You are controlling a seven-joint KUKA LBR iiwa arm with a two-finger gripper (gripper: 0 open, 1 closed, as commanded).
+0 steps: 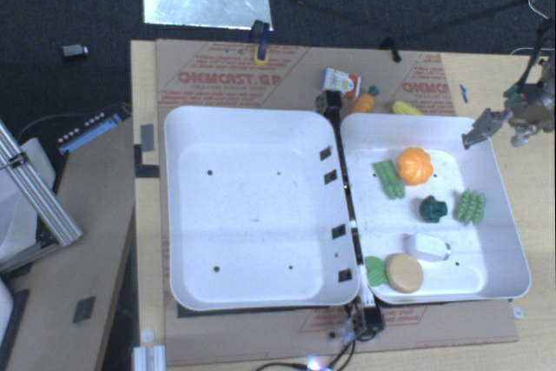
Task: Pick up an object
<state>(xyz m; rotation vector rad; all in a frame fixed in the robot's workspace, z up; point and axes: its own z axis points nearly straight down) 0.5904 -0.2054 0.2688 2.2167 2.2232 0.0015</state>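
The right bin holds several small things: an orange pumpkin-like ball, a green ridged piece, a dark teal lump, a green bumpy piece, a white block, a tan round disc and a green bit beside it. My gripper hangs over the bin's far right corner, up and to the right of the orange ball. It is open, with nothing between its fingers.
The left bin sits next to the right one, with a dark hinge strip between them. Behind the bins lie a yellow piece, an orange piece and a small packet. A metal frame stands at the left.
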